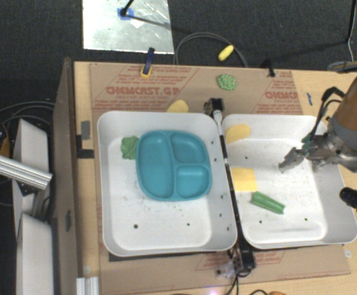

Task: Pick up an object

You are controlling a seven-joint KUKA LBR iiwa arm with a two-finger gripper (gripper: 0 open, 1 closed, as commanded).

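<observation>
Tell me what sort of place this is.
Probably a robotics lab's grasping test bench: two white bins holding toy items like a blue divided plate, a grey arm's gripper reaching in, and loose cables around.

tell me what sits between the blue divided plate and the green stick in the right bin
In the camera view, a flat yellow square piece lies between the blue divided plate and the green stick, just past the divider between the bins.

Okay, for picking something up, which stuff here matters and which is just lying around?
For the job:
gripper, over the right bin
yellow square
green piece
yellow oval

Lying about:
blue divided tray and green leafy piece in the left bin
green bumpy piece on the cardboard
</observation>
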